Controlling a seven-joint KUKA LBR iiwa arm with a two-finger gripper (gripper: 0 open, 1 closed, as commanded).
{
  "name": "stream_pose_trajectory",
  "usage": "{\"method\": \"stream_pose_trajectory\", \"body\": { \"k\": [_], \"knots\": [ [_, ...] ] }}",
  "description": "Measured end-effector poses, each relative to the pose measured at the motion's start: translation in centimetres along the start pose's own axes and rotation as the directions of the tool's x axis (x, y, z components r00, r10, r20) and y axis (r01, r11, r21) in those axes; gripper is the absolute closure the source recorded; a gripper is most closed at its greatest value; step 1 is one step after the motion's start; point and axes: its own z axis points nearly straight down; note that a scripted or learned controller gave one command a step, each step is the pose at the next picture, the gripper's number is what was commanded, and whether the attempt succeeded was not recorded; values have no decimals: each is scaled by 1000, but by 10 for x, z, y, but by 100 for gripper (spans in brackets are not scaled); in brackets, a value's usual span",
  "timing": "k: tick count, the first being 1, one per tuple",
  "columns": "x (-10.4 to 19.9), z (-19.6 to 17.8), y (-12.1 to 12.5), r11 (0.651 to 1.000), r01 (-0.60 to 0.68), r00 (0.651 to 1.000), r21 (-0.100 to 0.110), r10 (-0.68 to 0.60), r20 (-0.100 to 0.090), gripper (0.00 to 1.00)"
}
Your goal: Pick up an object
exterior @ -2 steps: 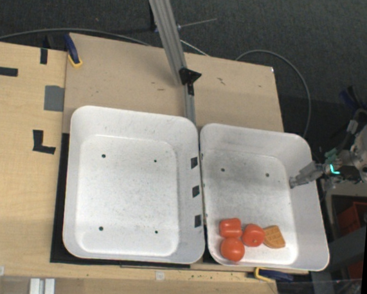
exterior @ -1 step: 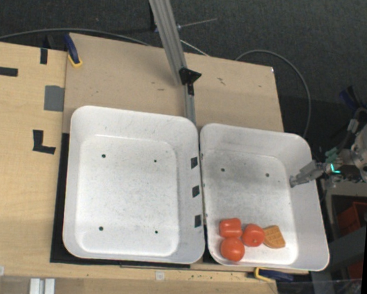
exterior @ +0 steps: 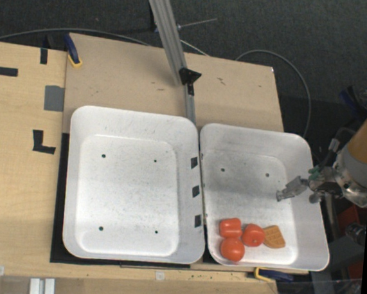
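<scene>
1. Three red tomato-like objects sit clustered in the right bin [exterior: 299, 148], near its front edge: one tomato [exterior: 230, 228] to the left, a second tomato [exterior: 253, 235] to its right, and a third tomato [exterior: 232, 249] in front of and between them. All three appear to touch one another.
2. An orange-brown piece of food, like a small bread roll [exterior: 274, 236], lies just beside the second tomato, on its right, also near the bin's front edge.
3. The gripper [exterior: 290, 189] reaches in over the right bin's right rim, at the end of the arm [exterior: 356, 160] that enters from the right side of the view. Its grey tip points left and sits behind the tomatoes, well apart from them.
4. Nothing is visible between the fingers, and whether they stand open or closed cannot be told from this angle.
5. The left bin [exterior: 134, 122] lies just beside the right bin, their inner rims touching along the middle.
6. A slanted metal rail [exterior: 170, 32] runs from the top of the view down to where the two bins meet.
7. Both bins rest on a light wooden bench [exterior: 240, 90].
</scene>
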Motion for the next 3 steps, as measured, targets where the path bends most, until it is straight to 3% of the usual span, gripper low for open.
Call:
{"method": "stream_pose_trajectory", "body": {
  "k": [2,3],
  "knots": [
    [5,103,-11,1000,1,1000,1,-1,0,0],
    [5,90,-9,1000,1,1000,-3,-1,0,100]
  ]
}}
